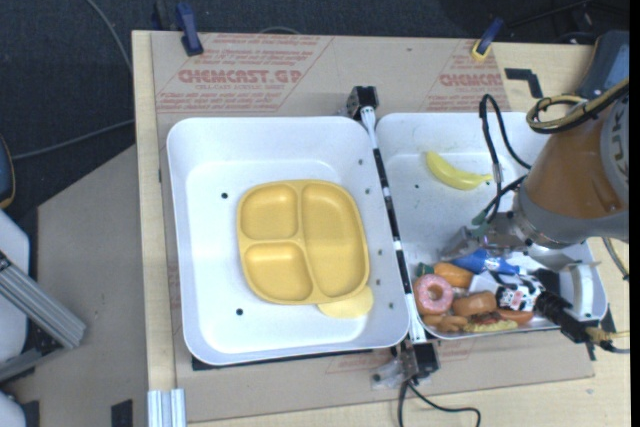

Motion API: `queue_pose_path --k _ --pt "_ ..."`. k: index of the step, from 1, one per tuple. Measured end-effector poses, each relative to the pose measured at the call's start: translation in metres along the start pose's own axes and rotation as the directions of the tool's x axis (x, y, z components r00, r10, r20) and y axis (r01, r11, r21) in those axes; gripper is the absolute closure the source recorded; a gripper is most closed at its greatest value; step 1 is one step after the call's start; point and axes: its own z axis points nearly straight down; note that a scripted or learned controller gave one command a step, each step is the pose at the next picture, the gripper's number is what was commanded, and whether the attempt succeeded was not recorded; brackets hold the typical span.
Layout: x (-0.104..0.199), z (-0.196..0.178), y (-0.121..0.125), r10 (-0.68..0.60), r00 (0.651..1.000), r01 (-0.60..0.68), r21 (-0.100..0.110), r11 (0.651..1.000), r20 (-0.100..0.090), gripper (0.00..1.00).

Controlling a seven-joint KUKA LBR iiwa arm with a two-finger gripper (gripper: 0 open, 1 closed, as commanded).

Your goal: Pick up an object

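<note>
Gripper [487, 250] low over the toy food pile [470, 297] in the right bin [400, 155], its grip impossible to tell.

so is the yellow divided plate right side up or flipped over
Right side up. The yellow divided plate lies flat in the left bin, with its three compartments facing the camera as hollows and nothing in them.

One camera sits high over the bench [300, 65], looking down at a slant on both bins [200, 215].
</note>
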Motion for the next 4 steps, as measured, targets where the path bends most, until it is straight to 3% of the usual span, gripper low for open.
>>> queue_pose_path --k 1,2,3,4 --pt "0.0 -0.01 0.001 0.001 1.0 -0.001 -0.003 1.0 0.001 1.0" --pt "0.044 -0.113 0.007 -0.001 1.0 0.001 -0.001 1.0 0.001 1.0" --pt "0.014 -0.153 0.108 0.0 1.0 0.0 -0.001 1.0 0.002 1.0" --pt "0.014 -0.153 0.108 0.0 1.0 0.0 -0.001 1.0 0.002 0.0"
